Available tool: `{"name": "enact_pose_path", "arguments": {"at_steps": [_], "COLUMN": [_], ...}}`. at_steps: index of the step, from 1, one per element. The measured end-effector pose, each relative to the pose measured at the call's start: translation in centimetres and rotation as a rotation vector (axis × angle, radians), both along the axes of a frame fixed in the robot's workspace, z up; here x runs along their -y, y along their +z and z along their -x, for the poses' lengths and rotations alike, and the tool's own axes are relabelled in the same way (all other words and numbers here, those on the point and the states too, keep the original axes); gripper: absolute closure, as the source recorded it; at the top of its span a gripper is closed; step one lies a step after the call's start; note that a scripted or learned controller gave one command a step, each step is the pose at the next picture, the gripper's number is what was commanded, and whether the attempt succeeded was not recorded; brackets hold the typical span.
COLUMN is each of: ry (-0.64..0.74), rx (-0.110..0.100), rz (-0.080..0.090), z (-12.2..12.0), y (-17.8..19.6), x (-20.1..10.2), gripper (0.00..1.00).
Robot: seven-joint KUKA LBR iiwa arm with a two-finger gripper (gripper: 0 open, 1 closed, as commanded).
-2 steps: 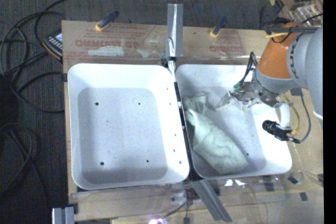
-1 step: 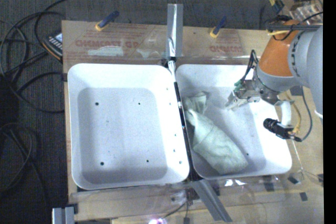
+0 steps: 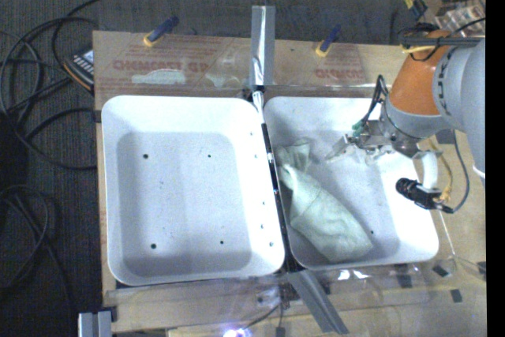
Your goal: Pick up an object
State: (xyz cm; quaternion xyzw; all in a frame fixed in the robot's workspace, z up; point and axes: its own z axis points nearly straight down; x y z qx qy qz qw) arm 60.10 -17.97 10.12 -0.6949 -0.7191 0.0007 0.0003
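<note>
A wooden worktop point(image 3: 197, 63) sits on dark carpet strewn with black cables, carrying two shallow white bins side by side. Your left bin point(image 3: 189, 185) holds nothing to grasp. In the right bin point(image 3: 410, 237), a pale crumpled cloth point(image 3: 319, 209) lies along the left wall, running toward the near edge. The hand point(image 3: 355, 144) hovers over the bin's far part, apart from the cloth; whether it is spread or closed, you cannot tell. Expect the cloth to be light, soft and floppy; aim for a raised fold near its middle
</note>
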Motion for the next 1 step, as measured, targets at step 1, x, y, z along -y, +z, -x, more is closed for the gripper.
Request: {"name": "enact_pose_path", "arguments": {"at_steps": [1], "ry": [-0.245], "rx": [-0.003], "rz": [0.003], "z": [-2.91], "y": [5.68], "x": [4.33], "gripper": [0.00]}}
